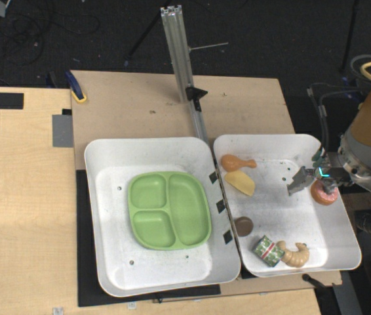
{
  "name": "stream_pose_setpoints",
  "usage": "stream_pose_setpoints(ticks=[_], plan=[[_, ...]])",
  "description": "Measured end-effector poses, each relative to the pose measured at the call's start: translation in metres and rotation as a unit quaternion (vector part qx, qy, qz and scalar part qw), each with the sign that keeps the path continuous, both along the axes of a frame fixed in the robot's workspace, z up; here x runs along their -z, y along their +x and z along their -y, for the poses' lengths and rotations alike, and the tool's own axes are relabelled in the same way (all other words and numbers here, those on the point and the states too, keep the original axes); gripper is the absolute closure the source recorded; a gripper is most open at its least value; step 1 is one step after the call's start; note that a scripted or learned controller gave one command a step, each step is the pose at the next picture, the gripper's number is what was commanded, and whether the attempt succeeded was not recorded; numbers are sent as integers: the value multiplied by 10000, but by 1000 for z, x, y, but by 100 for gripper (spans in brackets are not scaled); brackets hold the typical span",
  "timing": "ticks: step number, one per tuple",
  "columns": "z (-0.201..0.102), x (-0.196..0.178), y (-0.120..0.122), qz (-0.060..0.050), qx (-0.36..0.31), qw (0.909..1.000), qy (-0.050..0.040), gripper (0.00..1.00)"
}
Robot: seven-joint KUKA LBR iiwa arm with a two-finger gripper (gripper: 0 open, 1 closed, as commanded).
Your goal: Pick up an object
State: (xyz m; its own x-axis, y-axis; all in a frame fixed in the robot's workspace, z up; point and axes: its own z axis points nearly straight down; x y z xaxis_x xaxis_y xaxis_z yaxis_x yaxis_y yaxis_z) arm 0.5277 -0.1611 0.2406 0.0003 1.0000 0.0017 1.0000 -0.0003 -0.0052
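The pincer (311, 182) hangs by the right bin's (343, 254) right edge, seemingly open, beside a red object (325, 194).

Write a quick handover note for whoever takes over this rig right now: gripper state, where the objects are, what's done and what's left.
Gripper: at the right side of the right bin, low over the floor; a red round item sits right beside it, but a grasp isn't confirmed.
Right bin: orange drumstick-like piece and yellow wedge near the left wall, brown round piece below them, green packet and tan croissant-like piece at the front.
Left bin: green divided plate.
Done: nothing visibly lifted.
Left: secure one object and raise it; the red one is nearest.
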Motion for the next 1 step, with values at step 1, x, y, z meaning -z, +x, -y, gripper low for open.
stream_pose_setpoints(ticks=[1], plan=[[0,-1,0,8,-1,10000,-2,0]])
